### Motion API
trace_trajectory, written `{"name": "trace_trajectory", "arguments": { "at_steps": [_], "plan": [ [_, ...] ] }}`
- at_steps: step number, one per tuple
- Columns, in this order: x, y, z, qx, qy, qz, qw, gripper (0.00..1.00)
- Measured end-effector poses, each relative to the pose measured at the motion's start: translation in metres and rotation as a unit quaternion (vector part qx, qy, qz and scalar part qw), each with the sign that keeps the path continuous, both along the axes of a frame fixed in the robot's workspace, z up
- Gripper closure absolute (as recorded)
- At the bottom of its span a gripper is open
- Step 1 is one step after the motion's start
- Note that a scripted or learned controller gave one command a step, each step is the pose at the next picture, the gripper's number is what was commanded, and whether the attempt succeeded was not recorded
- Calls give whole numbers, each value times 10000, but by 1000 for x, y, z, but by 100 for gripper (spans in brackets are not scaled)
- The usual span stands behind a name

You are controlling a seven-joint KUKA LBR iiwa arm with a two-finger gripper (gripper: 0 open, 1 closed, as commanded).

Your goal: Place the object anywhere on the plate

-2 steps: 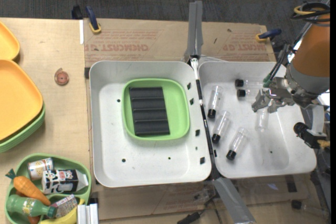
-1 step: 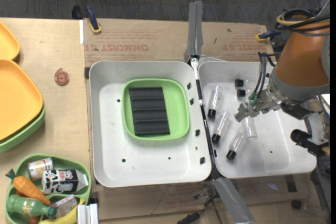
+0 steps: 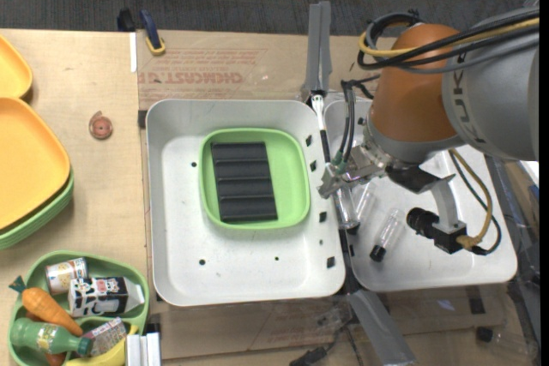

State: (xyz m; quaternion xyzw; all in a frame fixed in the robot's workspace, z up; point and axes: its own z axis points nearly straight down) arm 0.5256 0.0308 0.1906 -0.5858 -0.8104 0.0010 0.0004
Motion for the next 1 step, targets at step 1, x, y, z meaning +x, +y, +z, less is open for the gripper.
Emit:
{"name": "trace_trajectory", "arguments": {
  "at_steps": [1],
  "plan": [
    [0, 0, 0, 1, 0, -2, 10000, 0]
  ]
}}
